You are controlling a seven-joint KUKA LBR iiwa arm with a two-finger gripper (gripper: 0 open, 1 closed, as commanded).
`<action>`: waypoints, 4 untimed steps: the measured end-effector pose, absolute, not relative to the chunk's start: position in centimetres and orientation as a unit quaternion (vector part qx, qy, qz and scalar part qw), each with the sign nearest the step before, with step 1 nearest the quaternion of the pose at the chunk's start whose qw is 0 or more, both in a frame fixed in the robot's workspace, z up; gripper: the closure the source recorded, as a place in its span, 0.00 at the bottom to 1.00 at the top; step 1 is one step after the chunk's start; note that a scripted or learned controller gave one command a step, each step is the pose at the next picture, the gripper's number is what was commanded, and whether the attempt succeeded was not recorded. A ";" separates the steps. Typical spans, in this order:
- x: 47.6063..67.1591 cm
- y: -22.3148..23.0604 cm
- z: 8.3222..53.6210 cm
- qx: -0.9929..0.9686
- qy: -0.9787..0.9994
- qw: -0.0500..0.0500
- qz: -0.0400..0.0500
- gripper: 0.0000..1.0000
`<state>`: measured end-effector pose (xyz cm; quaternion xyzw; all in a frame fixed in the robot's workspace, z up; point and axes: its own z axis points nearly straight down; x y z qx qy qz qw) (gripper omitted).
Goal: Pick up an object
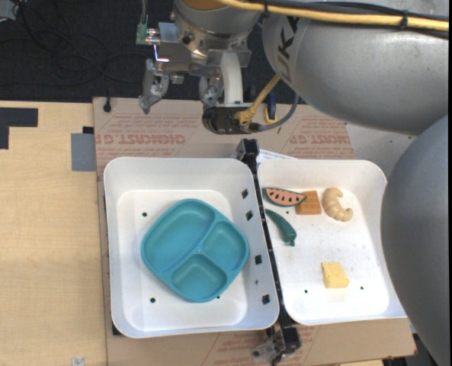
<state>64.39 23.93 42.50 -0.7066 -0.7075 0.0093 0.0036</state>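
The jaws (184, 94) hang spread and empty above the bins' far edge; the croissant (337, 204) lies well down-right.

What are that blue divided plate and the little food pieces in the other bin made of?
The blue divided plate looks like moulded plastic: uniform teal, smooth with a soft sheen. The watermelon slice, croissant and yellow cheese block seem to be toy food, probably plastic or rubber, given their flat, even colours; the view cannot settle which.
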 end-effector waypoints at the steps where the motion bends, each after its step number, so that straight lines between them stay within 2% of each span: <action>1: 64.0 20.3 21.3 -0.708 -0.706 0.005 0.010 0.00; 2: 60.0 19.6 8.1 -0.707 -0.707 0.001 0.004 0.00; 3: 60.3 20.3 9.9 -0.708 -0.706 0.004 -0.004 1.00; 4: 58.7 22.8 23.4 -0.706 -0.709 0.000 -0.004 1.00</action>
